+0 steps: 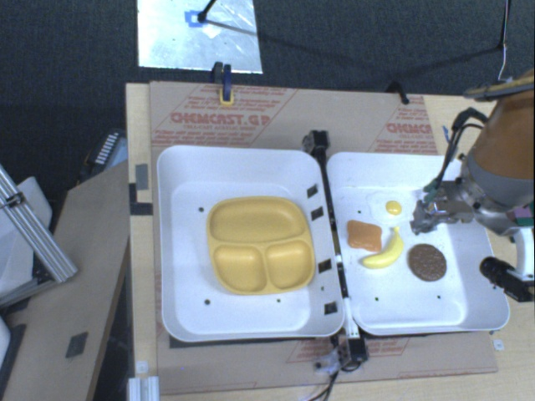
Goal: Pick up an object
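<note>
1. Over the right-hand shallow white bin (481,307), the grey two-finger gripper (428,215) hovers; whether its fingers are spread or closed cannot be told.
2. Just below it lie a round brown cookie (427,262), a yellow plastic banana (384,253), an orange rectangular block (364,235) and a fried-egg toy (392,208).
3. Banana and block touch, so a descent there risks nudging both and closing on neither.
4. The yellow divided tray (255,245) sits in the left bin (180,224).

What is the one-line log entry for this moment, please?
gripper above right bin | nothing seen held | banana, cookie lying there
</note>
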You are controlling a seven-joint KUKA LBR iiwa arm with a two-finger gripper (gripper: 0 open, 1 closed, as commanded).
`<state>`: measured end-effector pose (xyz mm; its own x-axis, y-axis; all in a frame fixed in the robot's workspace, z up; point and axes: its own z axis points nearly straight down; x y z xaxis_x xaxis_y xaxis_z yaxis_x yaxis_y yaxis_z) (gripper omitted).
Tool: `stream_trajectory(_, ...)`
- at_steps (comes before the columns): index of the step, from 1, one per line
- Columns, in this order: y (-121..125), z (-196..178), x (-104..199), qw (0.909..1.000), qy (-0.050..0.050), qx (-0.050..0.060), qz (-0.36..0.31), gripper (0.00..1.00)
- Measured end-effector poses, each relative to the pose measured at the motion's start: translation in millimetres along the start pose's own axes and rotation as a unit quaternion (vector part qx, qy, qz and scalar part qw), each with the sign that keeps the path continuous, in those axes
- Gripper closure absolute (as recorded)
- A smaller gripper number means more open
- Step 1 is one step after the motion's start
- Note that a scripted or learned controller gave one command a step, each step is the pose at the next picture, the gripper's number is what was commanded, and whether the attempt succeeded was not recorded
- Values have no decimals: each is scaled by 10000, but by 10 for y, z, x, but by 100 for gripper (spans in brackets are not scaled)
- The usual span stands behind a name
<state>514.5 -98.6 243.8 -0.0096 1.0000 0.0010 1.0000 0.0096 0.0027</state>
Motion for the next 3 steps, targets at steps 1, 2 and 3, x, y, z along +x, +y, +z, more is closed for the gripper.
stream_trajectory(1, -49, 119, 597, 10000, 4, 7, 1, 100)
stream_trajectory(2, -141, 191, 1186, 10000, 0, 5, 11, 100)
stream_trajectory(3, -93, 126, 1755, 10000, 6, 2, -6, 100)
